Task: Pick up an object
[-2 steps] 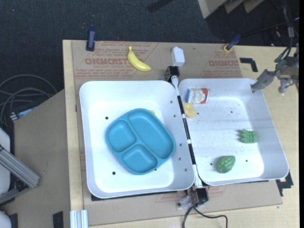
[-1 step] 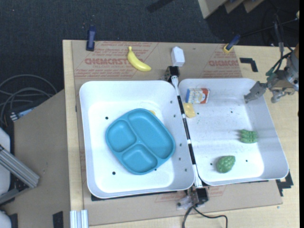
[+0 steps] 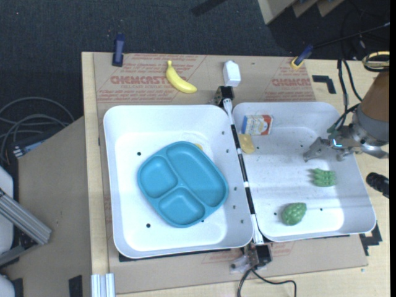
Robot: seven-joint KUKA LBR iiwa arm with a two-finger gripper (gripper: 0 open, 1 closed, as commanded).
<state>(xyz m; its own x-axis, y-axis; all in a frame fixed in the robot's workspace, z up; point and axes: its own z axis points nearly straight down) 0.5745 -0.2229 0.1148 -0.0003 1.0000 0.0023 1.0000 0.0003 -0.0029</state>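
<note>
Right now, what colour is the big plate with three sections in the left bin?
The plate is bright blue all over, seen plainly in the camera view from above.

We note a cardboard-topped bench [image 3: 204, 79], printed in red lettering. Two shallow white bins lie on it side by side: the right bin [image 3: 352, 218] sits under the gripper [image 3: 323, 150], the left bin [image 3: 124, 228] well off to the gripper's left. On bare cardboard beyond the bins, up and left of the gripper, a yellow banana [image 3: 180, 79] and a small white block [image 3: 232, 73] rest apart.
</note>
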